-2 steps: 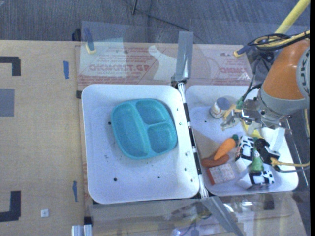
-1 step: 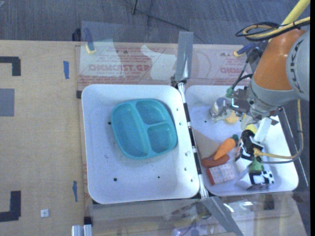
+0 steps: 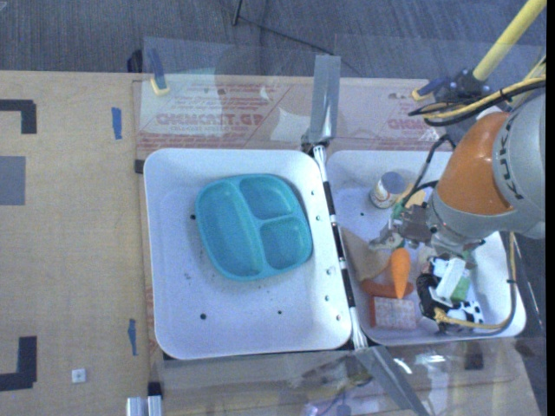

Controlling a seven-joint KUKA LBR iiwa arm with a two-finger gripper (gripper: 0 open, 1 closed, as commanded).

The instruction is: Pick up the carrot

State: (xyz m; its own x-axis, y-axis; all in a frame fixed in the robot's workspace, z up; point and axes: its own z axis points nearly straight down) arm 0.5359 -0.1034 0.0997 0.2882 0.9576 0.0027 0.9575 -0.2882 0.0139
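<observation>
The carrot [image 3: 399, 273] is a short orange piece lying in the right bin [image 3: 351, 199], near the bin's middle, with its thick end pointing away from the camera. My gripper [image 3: 406, 237] hangs right over that upper end, at the tip of the grey arm with the orange band [image 3: 473, 176] that comes in from the right. The gripper body hides where it meets the carrot.
Around the carrot lie a pink-red block [image 3: 395, 313], a brown piece [image 3: 375, 288], a black-and-white item [image 3: 451, 289] and a small round can [image 3: 382, 189]. The left bin [image 3: 173, 302] holds a teal divided plate [image 3: 253, 226]. A metal divider [image 3: 334, 232] separates the bins.
</observation>
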